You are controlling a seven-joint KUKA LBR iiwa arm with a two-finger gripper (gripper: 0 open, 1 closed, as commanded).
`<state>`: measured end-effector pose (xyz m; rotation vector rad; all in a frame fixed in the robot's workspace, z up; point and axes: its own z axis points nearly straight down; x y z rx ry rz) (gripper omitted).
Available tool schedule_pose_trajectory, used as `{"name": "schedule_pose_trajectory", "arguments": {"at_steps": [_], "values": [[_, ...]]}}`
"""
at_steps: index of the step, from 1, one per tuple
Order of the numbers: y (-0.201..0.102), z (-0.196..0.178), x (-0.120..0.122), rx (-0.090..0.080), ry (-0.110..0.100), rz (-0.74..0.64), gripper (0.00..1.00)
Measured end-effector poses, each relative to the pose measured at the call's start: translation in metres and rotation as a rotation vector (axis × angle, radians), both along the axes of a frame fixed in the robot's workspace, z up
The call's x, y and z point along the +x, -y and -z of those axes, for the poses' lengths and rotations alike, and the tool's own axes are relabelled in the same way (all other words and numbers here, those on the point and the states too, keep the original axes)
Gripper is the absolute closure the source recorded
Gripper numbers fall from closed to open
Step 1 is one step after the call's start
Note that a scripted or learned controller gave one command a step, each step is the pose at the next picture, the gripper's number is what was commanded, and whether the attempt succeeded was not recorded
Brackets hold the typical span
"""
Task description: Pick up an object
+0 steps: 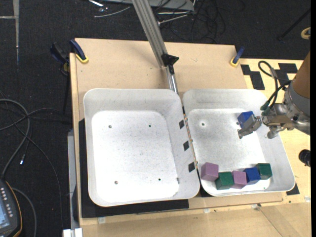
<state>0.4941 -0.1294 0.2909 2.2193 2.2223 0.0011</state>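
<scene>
Tan worktop (128, 65) carries two shallow white bins side by side above a dark floor strewn with cables. Left bin (98, 147) and right bin (217, 100) meet at a central seam. The jaws (248, 125) hang over the right bin's middle, pinching a blue block (245, 117). Five blocks line the right bin's near edge: purple block (210, 171), green block (224, 180), a second purple, blue, green.
</scene>
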Motion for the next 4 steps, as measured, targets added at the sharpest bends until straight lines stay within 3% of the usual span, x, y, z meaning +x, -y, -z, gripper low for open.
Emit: {"name": "schedule_pose_trajectory", "arguments": {"at_steps": [1,2,3,4], "values": [[0.053,0.002,0.007,-0.003,0.001,0.005,0.00],[0.021,0.077,0.050,0.002,-0.006,-0.004,0.00],[0.078,0.197,0.059,-0.001,0.001,0.004,0.00],[0.095,0.195,0.144,-0.002,0.006,-0.003,0.00]]}}
